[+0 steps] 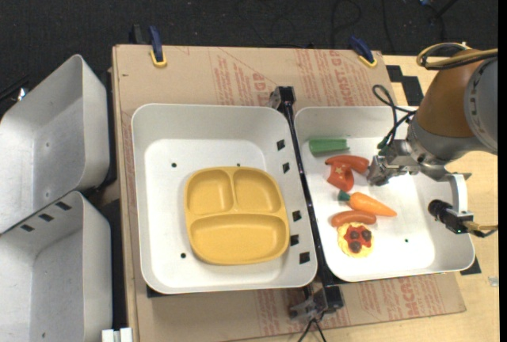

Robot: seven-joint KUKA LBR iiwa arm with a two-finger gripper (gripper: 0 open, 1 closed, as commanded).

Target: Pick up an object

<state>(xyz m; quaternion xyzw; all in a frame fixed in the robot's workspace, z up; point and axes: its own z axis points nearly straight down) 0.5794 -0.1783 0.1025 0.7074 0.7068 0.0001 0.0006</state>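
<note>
The right bin [412, 253] holds several toy foods. A green block [327, 146] lies near its back, with a red pepper [344, 169] just in front of it. In front of those are an orange carrot [371, 205], a red sausage [352, 218] and a small yellow piece with red toppings [356, 238]. My gripper [381, 172] hangs low over the right bin, just right of the red pepper and behind the carrot. Nothing is visibly held in it.
The left bin [158, 174] holds a yellow divided plate [236, 214]. A black divider [299, 174] runs between the two bins. The arm [455, 115] reaches in from the right over the right bin's far corner. Two white tubs [47, 174] stand off the bench's left side.
</note>
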